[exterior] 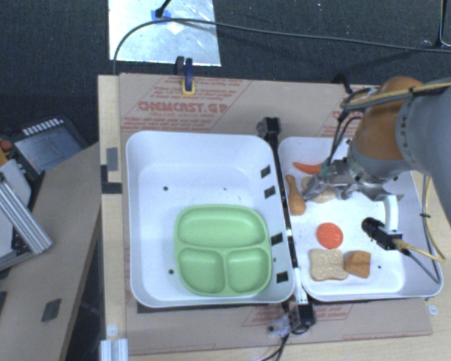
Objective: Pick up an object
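Observation:
The right bin (413, 277) holds several toy foods. A red-orange strip (308, 167) lies at the back, with a tan stick-shaped piece (294, 194) by the left wall. A red-orange disc (330, 235) sits in the middle. A slice of toast (327, 265) and a brown nugget (357, 263) lie at the front. My gripper (320, 189) is low in the bin's back left part, just right of the tan stick and over a pale piece (325, 197) that it partly hides. Nothing is visibly lifted.
The left bin (158, 164) holds a green three-compartment plate (222, 248) at its front. A black divider clip (270, 128) sits where the bins meet. The grey arm with its orange band (383, 130) covers the right bin's back right. A black cable fitting (379, 233) hangs over the bin's right side.

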Motion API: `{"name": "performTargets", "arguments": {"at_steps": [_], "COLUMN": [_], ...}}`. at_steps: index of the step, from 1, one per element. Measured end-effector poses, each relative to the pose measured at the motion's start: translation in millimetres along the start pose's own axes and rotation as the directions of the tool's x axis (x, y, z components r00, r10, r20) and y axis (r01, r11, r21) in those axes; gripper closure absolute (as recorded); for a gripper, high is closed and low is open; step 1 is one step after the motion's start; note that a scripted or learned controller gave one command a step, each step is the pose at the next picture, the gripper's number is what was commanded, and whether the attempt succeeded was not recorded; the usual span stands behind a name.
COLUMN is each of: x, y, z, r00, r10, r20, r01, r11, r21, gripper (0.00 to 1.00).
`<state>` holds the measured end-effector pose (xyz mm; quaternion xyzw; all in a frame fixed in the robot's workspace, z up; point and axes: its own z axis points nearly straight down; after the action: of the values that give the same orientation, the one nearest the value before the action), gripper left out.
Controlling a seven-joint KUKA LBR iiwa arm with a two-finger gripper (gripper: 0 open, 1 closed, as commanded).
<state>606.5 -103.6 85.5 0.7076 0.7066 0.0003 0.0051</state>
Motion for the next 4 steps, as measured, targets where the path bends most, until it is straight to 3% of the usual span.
{"name": "performTargets", "arguments": {"at_steps": [1,3,4], "x": [1,-5,-8], "y": [0,-3,8], "z": [-12,-111,-160], "r00": [1.000,1.000,1.000], "r10": [-0.001,-0.005,-0.006], "r20": [-0.003,-0.006,-0.005], "r01": [0.001,0.005,0.006], "r11": [1.000,1.000,1.000], "r21": [0.001,0.001,0.000], "gripper": [1.00,1.00,1.00]}}
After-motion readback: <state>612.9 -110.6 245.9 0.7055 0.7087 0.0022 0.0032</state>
